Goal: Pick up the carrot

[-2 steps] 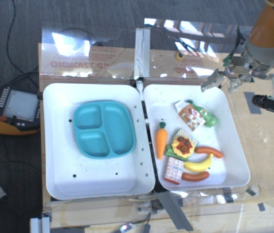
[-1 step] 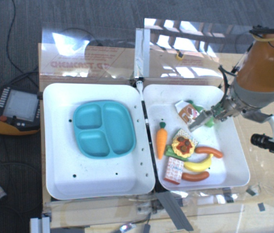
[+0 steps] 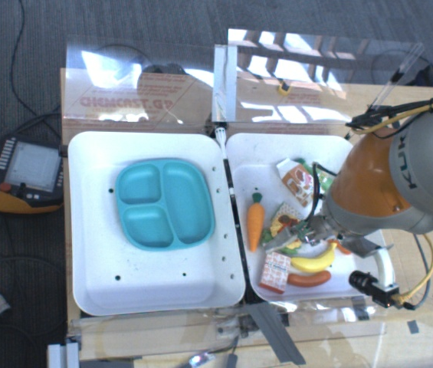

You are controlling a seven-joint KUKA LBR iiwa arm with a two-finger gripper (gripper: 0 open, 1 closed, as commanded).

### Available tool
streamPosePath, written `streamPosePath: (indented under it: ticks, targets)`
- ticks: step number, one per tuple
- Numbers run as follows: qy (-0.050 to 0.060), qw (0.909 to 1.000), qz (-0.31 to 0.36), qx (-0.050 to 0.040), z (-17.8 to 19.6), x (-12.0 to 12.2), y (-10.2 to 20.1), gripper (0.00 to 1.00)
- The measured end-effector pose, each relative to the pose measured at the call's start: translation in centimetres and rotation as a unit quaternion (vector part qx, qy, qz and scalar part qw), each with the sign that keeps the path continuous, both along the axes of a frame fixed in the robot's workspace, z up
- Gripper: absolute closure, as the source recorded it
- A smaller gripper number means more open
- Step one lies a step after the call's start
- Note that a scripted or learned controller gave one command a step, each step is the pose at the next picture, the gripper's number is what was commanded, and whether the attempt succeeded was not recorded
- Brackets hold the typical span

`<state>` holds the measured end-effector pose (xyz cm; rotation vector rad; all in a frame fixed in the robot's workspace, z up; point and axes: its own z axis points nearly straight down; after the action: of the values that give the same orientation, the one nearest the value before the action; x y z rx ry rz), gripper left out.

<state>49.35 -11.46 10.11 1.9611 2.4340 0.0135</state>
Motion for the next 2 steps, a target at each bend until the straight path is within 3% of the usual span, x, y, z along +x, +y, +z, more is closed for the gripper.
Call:
streamPosePath:
  ticks: [1, 2]
  targets:
    - [0.01, 0.995, -0.099, 0.002, 8.2, -0.9, 4.3, 0.0]
    - [0.01, 0.998, 0.062, 0.001, 8.2, -1.0, 6.9, 0.0]
